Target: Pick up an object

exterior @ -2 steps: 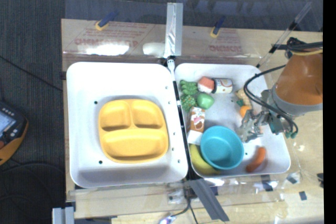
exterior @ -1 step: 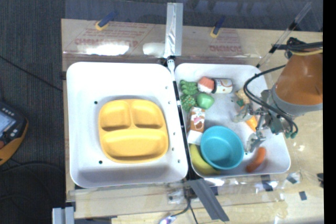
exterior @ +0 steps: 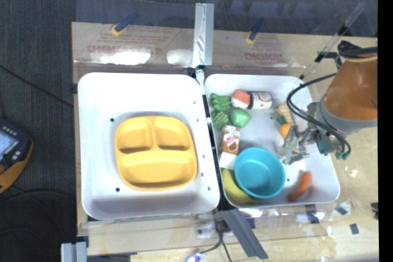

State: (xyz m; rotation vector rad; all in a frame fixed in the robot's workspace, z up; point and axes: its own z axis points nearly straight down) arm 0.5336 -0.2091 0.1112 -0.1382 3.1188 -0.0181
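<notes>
I see the gripper (exterior: 293, 150) low in the right bin (exterior: 319, 193), just right of the blue bowl (exterior: 260, 172); an orange sausage-shaped piece (exterior: 299, 186) lies below it, apart. Finger state: I cannot tell.

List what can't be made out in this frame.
- Hand: too small and cluttered in the camera view to tell open or shut, or whether it holds anything.
- Yellow item: mostly hidden under the blue bowl.
- Item by the arm: partly covered by cables, unidentifiable.

bins (exterior: 92, 132): glossy white plastic | tray (exterior: 156, 152): matt yellow plastic | bowl (exterior: 259, 172): smooth, probably plastic
</notes>
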